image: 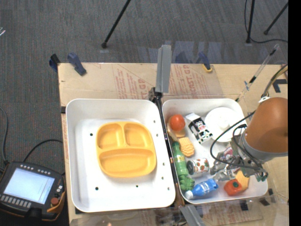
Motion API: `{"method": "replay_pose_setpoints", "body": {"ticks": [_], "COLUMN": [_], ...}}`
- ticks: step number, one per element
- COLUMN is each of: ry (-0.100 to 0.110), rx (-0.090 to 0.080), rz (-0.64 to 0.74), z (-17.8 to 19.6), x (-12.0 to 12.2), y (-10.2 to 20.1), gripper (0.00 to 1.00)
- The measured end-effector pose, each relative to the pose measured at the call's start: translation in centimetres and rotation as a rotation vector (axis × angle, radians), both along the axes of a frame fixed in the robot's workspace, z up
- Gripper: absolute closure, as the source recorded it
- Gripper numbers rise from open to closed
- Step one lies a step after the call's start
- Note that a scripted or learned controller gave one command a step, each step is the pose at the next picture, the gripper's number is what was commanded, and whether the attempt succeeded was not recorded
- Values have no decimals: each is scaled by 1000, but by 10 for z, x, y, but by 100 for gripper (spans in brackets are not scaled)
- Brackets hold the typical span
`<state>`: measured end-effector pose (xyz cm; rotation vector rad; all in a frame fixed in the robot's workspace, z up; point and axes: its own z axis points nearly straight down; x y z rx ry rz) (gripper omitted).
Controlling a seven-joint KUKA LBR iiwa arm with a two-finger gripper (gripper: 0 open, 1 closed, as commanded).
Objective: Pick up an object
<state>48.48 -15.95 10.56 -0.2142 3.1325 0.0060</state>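
White bins (pixel 75 126): 2 | yellow tray (pixel 126 149): 1 | tomato (pixel 177 122): 1 | gripper (pixel 230 171) state unclear

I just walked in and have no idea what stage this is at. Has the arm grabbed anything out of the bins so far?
Not that I can see. The end effector is low in the right bin, among the blue bottle, the small can and an orange toy. Nothing visibly sits between its fingers and nothing is lifted. The yellow tray lies in the left bin. Grasping and lifting remain.
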Motion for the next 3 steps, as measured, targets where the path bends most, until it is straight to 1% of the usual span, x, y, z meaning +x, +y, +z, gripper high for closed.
{"method": "replay_pose_setpoints", "body": {"ticks": [1, 2, 3], "ry": [0, -3, -2], "rx": [0, -1, 1], "rz": [1, 5, 7], "z": [0, 9, 9], "x": [0, 1, 1], "y": [0, 1, 2], "gripper": [0, 100, 0]}}
